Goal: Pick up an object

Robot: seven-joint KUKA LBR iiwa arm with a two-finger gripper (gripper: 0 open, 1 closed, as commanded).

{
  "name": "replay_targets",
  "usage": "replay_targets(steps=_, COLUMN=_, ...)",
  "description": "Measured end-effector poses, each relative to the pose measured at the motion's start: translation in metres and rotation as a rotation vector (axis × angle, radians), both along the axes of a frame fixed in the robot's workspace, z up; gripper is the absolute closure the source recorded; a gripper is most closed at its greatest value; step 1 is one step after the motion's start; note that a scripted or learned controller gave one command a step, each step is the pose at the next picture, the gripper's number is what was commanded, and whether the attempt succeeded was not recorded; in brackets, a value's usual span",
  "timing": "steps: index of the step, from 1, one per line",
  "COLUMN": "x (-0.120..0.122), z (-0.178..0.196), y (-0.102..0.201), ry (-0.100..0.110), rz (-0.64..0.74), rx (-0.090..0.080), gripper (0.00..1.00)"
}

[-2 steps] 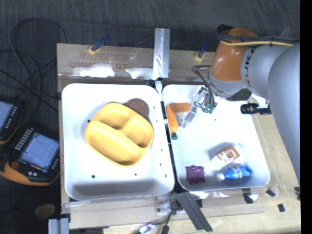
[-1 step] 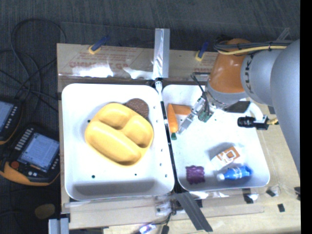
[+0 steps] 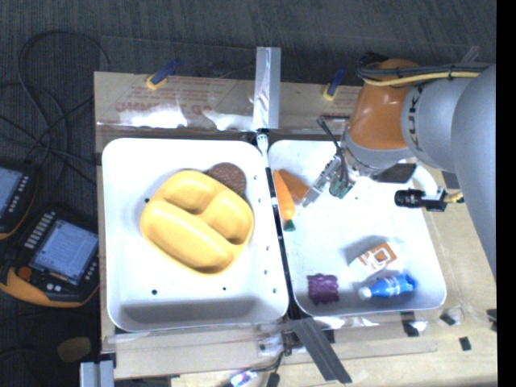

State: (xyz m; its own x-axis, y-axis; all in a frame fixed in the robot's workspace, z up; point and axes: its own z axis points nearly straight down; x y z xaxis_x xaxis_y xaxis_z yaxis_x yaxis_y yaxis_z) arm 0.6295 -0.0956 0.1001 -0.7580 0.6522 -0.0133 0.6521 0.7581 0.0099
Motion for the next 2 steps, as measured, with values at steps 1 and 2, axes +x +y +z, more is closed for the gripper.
replay_targets(steps=1, x=0.002, z=0.024, y=0.0, ry=0.015, rz=-0.033, rx=0.002, gripper=1.0)
replay_targets(steps=2, x=-0.016, z=0.012, y=-0.003, ry=0.018, rz=-0.343, rx=0.003, gripper=1.0)
